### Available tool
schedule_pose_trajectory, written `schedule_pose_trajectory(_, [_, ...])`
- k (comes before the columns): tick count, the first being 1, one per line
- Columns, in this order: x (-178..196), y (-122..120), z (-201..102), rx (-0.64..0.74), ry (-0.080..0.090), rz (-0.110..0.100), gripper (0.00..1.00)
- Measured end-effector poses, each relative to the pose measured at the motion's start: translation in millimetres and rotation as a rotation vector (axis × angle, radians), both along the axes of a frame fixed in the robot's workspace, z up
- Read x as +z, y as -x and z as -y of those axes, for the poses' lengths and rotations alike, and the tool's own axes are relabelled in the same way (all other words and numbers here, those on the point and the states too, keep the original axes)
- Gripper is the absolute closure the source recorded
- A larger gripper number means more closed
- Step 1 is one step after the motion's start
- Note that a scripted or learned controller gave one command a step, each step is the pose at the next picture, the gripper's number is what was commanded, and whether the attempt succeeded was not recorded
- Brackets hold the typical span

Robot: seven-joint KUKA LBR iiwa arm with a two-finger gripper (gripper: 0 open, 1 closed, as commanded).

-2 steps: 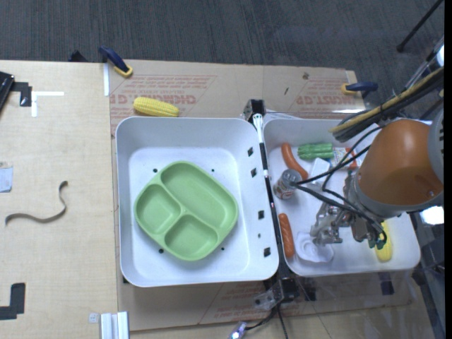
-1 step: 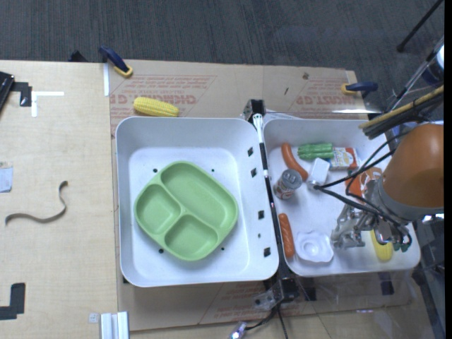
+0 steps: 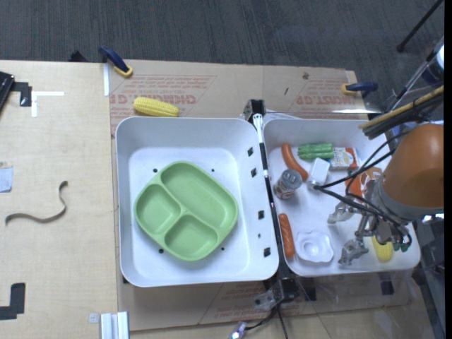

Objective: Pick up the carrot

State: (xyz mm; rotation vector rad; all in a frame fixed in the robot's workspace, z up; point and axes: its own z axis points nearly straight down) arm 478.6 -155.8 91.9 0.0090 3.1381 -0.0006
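The carrot point(image 3: 293, 161), orange and tapered, lies in the right bin point(image 3: 395, 265) near its back left, beside a small can point(image 3: 288, 183). My gripper point(image 3: 346, 234) hangs low over the bin's front right part, well to the right of the carrot and apart from it. Its fingers point(image 3: 351, 251) look spread and open, with nothing between them. A white egg-shaped toy point(image 3: 313, 247) lies just left of the gripper, and a yellow item point(image 3: 383, 250) sits just right of it.
A reddish sausage-like piece point(image 3: 286, 234) lies along the right bin's left wall. At the bin's back are a green vegetable point(image 3: 314, 150), a white block point(image 3: 319, 169) and an orange carton point(image 3: 343, 158). The left bin point(image 3: 127, 189) holds a green divided plate point(image 3: 186, 210). A corn cob point(image 3: 155, 106) lies behind it.
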Motion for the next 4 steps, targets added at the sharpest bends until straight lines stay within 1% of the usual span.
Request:
schedule_pose_trajectory(1, [9.4,-1.7,-0.2,0.001,0.001,0.004,1.00])
schedule_pose_trajectory(2, [-0.1,0.0,-30.5,0.354,-0.001,-0.001,1.00])
schedule_pose_trajectory(3, [0.5,-10.6,10.9,0.344,0.001,0.001,1.00])
schedule_pose_trajectory(4, [185.1,-23.0,66.0,0.210,0.001,0.002,1.00])
